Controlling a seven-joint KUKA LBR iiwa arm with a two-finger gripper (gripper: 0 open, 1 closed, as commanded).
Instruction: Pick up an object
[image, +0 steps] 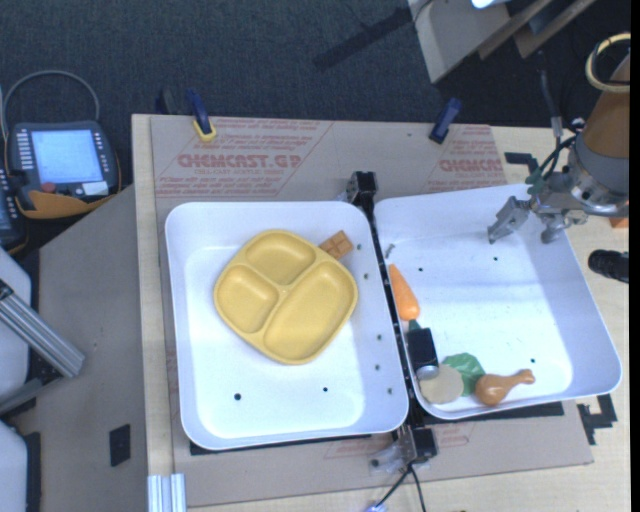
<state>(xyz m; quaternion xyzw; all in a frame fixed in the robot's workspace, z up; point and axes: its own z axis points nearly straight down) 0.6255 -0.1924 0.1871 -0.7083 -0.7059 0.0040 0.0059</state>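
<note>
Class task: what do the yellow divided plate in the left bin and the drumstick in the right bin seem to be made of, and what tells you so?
Yellow divided plate: probably moulded plastic, matte, one even colour with soft rounded ridges. Drumstick: likely toy plastic, smooth with a slight sheen, uniform orange-brown.

Dark blue-grey carpet (250, 50) covered floor behind bench. Bench top (300, 150) was tan board w/ red print, held by blue clamps (200, 112) at far edge, left & right. Pendant (62, 160) w/ lit screen sat at left, looped cable above it. Aluminium rail (40, 335) ran diag. at lower left. Grey table (90, 330) lay under board. Beige box (480, 30) at top right. Light even, soft shadows.
</note>
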